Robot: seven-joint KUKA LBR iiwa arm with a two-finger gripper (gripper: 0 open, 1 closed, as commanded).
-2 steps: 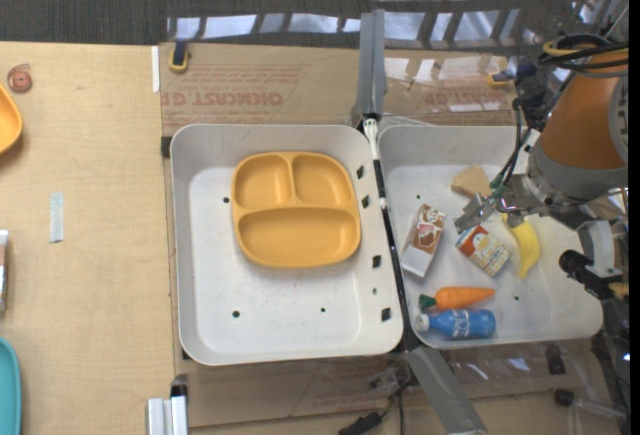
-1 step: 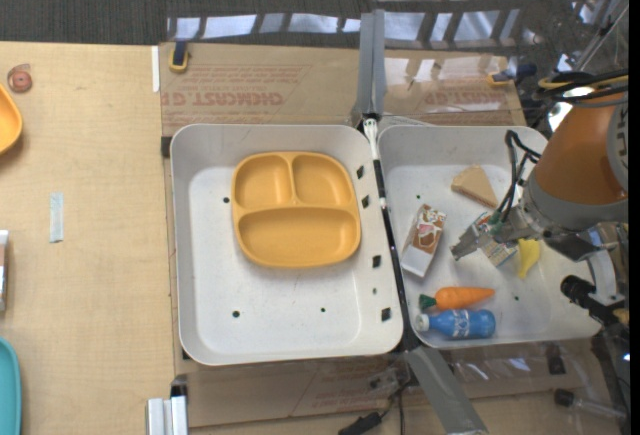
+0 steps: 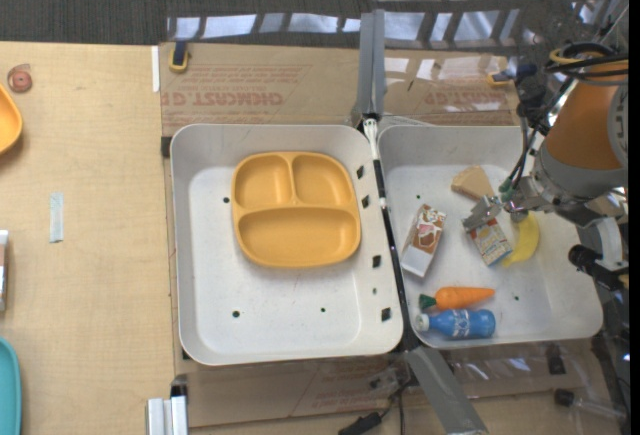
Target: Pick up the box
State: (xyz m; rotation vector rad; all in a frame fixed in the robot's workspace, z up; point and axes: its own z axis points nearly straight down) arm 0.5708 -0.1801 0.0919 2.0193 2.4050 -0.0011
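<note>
Hovering fingers touch small box, right bin.

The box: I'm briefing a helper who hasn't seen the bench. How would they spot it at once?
Look in the right-hand white bin, left of its middle. The box is a small carton lying flat, white with a brown and red print, above the carrot and the blue bottle. It is the larger carton; a smaller one lies by the tool.

Two white bins on bench
</note>
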